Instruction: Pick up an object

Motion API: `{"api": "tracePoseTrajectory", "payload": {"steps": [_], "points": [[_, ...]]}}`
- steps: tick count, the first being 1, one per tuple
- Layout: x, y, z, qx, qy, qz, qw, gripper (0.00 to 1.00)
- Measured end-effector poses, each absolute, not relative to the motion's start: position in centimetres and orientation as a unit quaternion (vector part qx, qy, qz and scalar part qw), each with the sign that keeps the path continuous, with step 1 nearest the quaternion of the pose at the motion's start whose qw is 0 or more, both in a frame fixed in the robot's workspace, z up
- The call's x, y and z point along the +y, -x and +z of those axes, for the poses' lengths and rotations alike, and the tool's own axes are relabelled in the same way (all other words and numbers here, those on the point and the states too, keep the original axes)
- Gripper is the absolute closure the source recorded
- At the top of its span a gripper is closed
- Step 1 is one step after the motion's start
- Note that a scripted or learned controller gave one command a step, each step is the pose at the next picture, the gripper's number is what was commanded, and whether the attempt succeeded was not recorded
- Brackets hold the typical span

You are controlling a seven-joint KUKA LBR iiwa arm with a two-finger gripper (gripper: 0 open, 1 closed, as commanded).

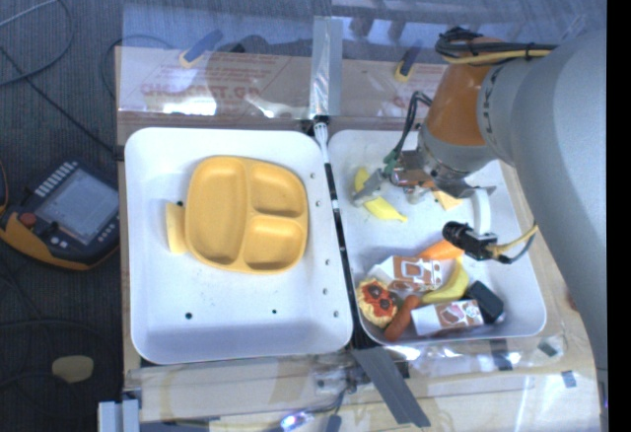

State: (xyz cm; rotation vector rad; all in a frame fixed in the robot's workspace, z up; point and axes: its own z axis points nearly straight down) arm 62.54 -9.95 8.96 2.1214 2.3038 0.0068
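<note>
Objects for picking are being kept in the right bin [513, 223]: a small yellow piece [385, 210] is lying near its upper left, and a heap of toy food [424, 294] is piled along its lower edge. The left bin [148, 322] is being occupied by a yellow divided tray [245, 213]. The arm [532, 114] is being reached in from the right, its orange band bent downward over the right bin's upper part. The gripper [409, 174] is being held low, just beside the yellow piece. Whether anything is being clamped cannot be told, since the tip is being blurred and partly hidden by the wrist.
</note>
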Motion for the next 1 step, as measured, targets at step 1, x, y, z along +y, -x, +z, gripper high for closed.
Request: {"api": "tracePoseTrajectory", "payload": {"steps": [1], "points": [[-9.93,-62.62,10.03,0.736,-0.677,0.0024,0.006,1.0]]}}
